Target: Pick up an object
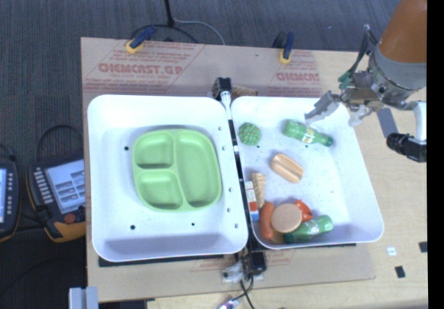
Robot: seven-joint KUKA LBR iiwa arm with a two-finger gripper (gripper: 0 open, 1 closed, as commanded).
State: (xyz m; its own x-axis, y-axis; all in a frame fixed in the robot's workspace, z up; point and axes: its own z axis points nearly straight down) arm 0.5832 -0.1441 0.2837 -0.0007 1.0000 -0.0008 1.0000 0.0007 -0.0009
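1. Down at the near edge of the right bin [361, 182], well short of the gripper, a pile sits jammed in the corner: a tan disc [286, 218], a carrot [267, 221], a green bottle [310, 228].
2. Closer in, a hot dog [286, 166] lies alone mid-bin.
3. Now the gripper [338, 109] hangs over the far corner, fingers spread wide, nothing between them.
4. Just beside its left finger lies a second green bottle [307, 133], the likeliest target; a green ball [250, 134] sits beyond.
5. Off past the divider, a green tray [177, 169] fills the left bin.
6. Verdict: nothing lifted yet. Descent, closing and lift all remain.
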